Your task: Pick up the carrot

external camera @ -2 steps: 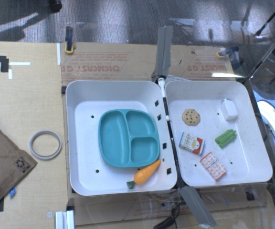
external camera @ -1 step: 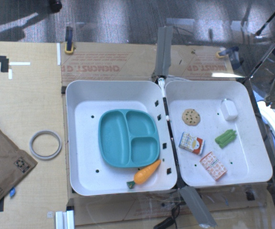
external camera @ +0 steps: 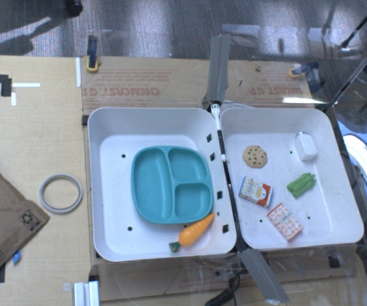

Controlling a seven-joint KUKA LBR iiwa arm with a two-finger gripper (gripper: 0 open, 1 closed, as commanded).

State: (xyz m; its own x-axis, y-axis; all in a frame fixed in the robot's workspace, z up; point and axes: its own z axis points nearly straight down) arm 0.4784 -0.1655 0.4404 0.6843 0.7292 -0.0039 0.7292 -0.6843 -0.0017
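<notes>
Carrot (external camera: 195,231) lies in left bin (external camera: 107,190) on wooden bench (external camera: 30,145).

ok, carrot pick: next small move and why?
Probably bring the gripper in over the left bin and centre it above the carrot. It lies tilted by the bin's front wall, touching the teal plate, so line the fingers across its body.
</notes>
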